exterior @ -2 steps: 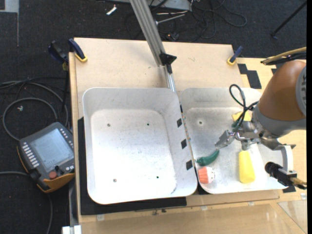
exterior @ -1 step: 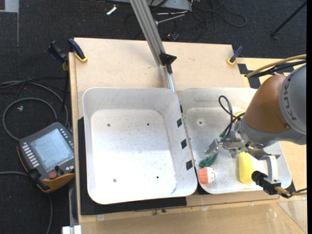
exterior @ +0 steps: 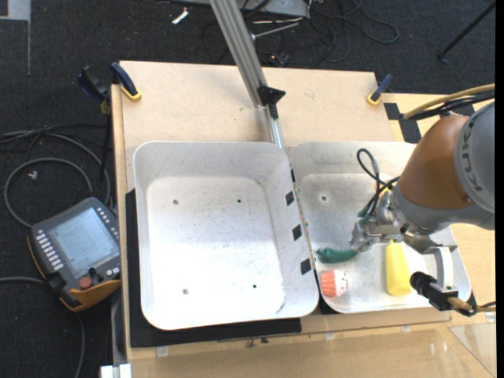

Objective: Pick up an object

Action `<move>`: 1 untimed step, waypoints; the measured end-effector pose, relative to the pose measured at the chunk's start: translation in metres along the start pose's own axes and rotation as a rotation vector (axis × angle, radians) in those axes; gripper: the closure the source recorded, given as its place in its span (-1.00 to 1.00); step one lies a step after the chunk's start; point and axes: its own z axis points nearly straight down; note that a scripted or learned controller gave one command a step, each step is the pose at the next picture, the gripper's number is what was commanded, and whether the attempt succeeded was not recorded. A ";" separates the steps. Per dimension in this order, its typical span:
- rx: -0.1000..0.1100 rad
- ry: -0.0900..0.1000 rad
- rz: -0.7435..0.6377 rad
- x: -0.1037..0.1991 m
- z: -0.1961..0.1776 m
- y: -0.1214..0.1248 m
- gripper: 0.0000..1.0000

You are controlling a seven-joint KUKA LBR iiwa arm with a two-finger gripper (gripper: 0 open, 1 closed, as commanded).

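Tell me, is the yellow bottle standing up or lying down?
Lying down: the yellow bottle rests flat on the right bin's floor.

A light wooden bench (exterior: 220, 105) stands on dark carpet (exterior: 55, 61). Loose cables (exterior: 346, 22) lie on the floor at 12 to 1 o'clock. A teach pendant (exterior: 75, 250) with a grey screen rests on the floor at 9 o'clock, just beside the bench.

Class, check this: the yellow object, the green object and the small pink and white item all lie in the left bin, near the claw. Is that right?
Not quite. The camera view shows the yellow object, green object and pink and white item in the right bin, near the claw; otherwise correct.
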 end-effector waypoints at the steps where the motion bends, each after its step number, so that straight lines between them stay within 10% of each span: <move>1: -0.003 -0.001 -0.003 -0.002 -0.043 -0.003 1.00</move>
